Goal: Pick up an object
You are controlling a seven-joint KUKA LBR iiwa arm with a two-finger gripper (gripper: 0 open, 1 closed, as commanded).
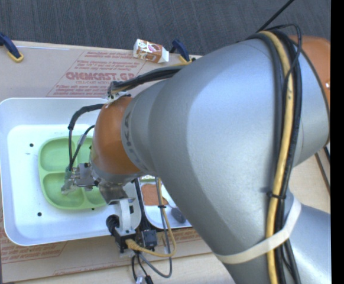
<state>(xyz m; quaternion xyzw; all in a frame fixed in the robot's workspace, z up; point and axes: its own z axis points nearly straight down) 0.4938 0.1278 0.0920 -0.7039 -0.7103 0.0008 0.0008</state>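
A light green divided tray [57,167] lies in the left white bin [9,158], towards its left wall. The arm [219,141] (grey, with the orange band) reaches over the tray's right part and hides the gripper's working end. A small snack packet [150,51] sits on the cardboard's far edge.

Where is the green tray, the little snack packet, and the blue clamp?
green tray [57,158], camera view, on its upper left compartment.
snack packet [150,51], camera view, on the wrapper's middle.
blue clamp [9,46], camera view, on its handle at the board's far left corner.
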